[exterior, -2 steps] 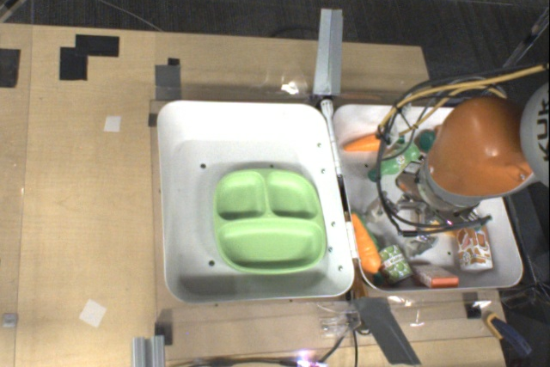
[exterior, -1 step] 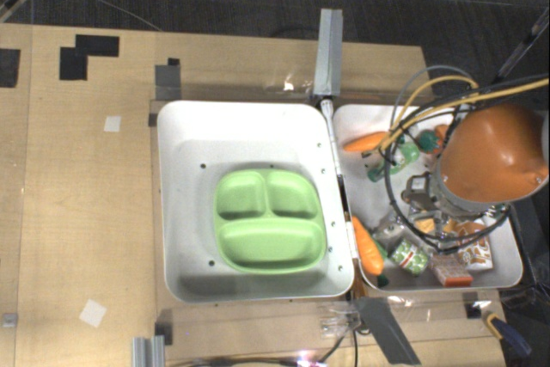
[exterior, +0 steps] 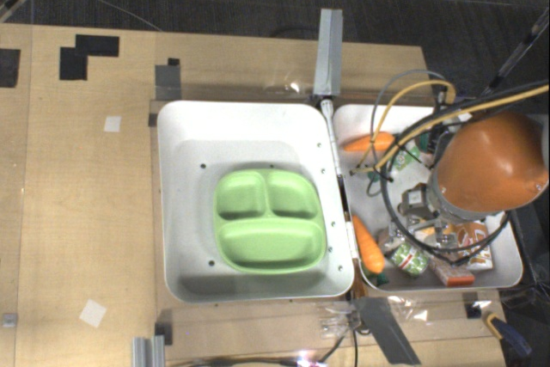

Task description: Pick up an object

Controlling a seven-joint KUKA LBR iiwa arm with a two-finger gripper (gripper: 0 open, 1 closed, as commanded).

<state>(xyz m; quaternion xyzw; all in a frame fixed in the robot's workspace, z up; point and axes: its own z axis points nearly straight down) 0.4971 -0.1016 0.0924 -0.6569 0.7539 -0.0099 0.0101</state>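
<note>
arm (exterior: 490, 163) covers right bin (exterior: 516, 271); 2 carrots (exterior: 368, 243) beside it.

Overhead view of bench (exterior: 77, 211) with two white bins. Left bin (exterior: 185, 185) holds a green divided tray (exterior: 270, 218). Arm (exterior: 491, 163), orange band uppermost, hangs over the right bin (exterior: 514, 266) amid looping cables (exterior: 404, 90). Two carrots (exterior: 369, 244) lie at this bin's left side, beside a green-and-white packet (exterior: 407, 260) and other small packets.

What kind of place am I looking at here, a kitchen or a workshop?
Probably a robotics lab: a grey arm with an orange band and looped cables works over two shallow white bins holding a green divided plastic tray and toy carrots.
</note>
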